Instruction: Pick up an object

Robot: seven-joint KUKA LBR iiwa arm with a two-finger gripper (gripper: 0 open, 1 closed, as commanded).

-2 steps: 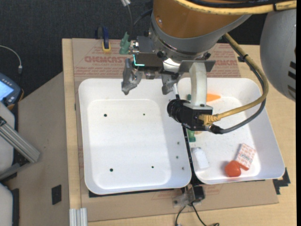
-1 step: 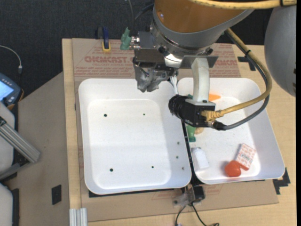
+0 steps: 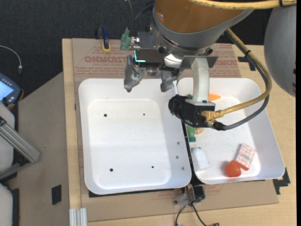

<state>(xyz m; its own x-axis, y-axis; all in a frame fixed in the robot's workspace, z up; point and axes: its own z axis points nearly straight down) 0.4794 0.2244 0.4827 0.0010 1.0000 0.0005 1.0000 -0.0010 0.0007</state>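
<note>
a slanted overhead look at a cardboard-topped bench (image 3: 56, 140) bearing two shallow white bins side by side. the left bin (image 3: 89, 126) has a bare floor with four small dark holes. the right bin (image 3: 263, 126) holds several small things.

a large grey arm with an orange band (image 3: 197, 8) comes in from the top right and fills much of the upper middle. its two-finger gripper (image 3: 149, 81) hangs over the far edge of the left bin, near the ridge where the two bins meet. the two grey fingers (image 3: 131, 79) stand apart with a clear gap, spread and released, and nothing lies between them.

a black fitting (image 3: 188, 111) with a brass connector and a tan hose (image 3: 249, 100) sits just over the dividing ridge, below a white upright part of the arm's tooling.

in the right bin, at the near right corner, a red rounded object like a small tomato (image 3: 233, 169) lies touching a small red-and-white patterned packet (image 3: 246, 155). near the left wall of that bin lies a small white block (image 3: 201, 158), and just above it a green item (image 3: 191, 133) shows partly under the black fitting. an orange object (image 3: 214, 97) peeks out near the far side of the bin, beside the white upright. all of these lie well apart from the gripper.

off the bench at far left, a device with a lit blue screen (image 3: 7, 91) shows.
</note>
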